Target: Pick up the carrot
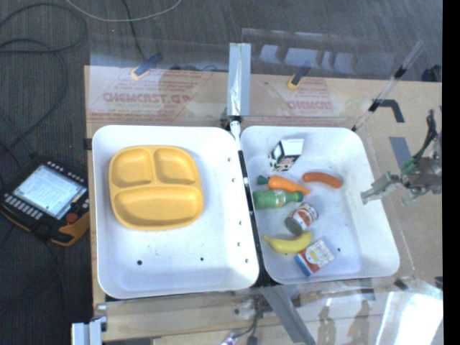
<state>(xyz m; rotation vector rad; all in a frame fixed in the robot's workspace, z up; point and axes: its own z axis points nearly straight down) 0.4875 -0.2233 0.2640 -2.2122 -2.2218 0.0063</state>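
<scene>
The carrot (284, 185), orange with a green top at its left end, lies on its side in the left part of the right bin (359, 149). It sits just above a green bottle (277, 199) and to the left of an orange sausage (322, 180). My gripper (392, 187) hovers at the right rim of the right bin, well to the right of the carrot and apart from every object. Only part of it shows at the frame's edge.
The right bin also holds a white and black carton (286, 152), a can (302, 216), a banana (287, 244) and a small box (315, 256). A yellow divided plate (154, 186) lies in the left bin (172, 272). A teach pendant (47, 200) rests on the floor at left.
</scene>
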